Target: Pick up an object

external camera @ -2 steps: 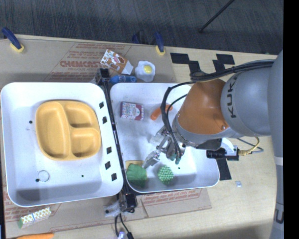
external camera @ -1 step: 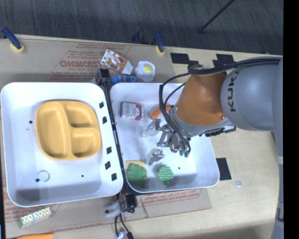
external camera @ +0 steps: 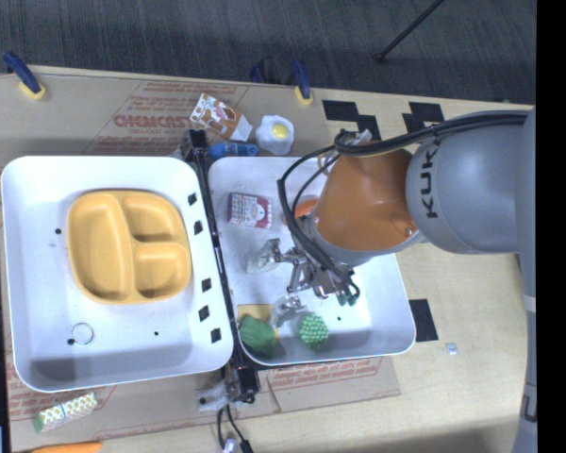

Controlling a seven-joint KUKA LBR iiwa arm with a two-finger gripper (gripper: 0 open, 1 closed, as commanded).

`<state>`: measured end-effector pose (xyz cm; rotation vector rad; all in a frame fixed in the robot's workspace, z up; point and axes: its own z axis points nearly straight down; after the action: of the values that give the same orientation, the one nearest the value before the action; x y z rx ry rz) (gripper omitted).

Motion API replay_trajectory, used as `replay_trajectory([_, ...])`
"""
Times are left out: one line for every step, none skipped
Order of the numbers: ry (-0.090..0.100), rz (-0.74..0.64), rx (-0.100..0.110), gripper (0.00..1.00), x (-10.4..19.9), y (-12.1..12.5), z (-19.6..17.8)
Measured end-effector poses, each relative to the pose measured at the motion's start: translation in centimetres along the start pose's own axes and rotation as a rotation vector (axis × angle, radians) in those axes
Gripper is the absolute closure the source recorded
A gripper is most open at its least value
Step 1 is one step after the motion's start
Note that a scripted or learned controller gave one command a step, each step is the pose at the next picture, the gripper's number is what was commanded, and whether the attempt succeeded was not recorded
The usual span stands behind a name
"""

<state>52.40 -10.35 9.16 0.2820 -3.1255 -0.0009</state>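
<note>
My gripper (external camera: pixel 285 279) hangs over the middle of the right bin (external camera: pixel 382 324), its metal fingers spread open with nothing between them. Just below it lie a green knobbly ball (external camera: pixel 312 328) and a dark green lump (external camera: pixel 258 333) resting on a yellow piece (external camera: pixel 255 312) near the bin's front. A red and white packet (external camera: pixel 249 209) lies at the bin's back left, above the fingers. An orange thing (external camera: pixel 305 208) peeks out from under the orange wrist band.
The left bin (external camera: pixel 28 253) holds a yellow divided tray (external camera: pixel 129 244) and a small clear ring (external camera: pixel 82 333). Behind the bins sit a patterned carton (external camera: pixel 210 113), a blue item (external camera: pixel 231 148) and a yellow-white ball (external camera: pixel 275 133). The big grey arm (external camera: pixel 472 182) covers the right side.
</note>
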Motion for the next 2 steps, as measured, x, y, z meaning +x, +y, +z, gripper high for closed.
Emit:
replay_trajectory([-0.003,-0.467,0.002,0.0,2.9,-2.7,-5.9])
replay_trajectory([0.0,-0.582,0.0,0.0,1.3,-4.1,-0.4])
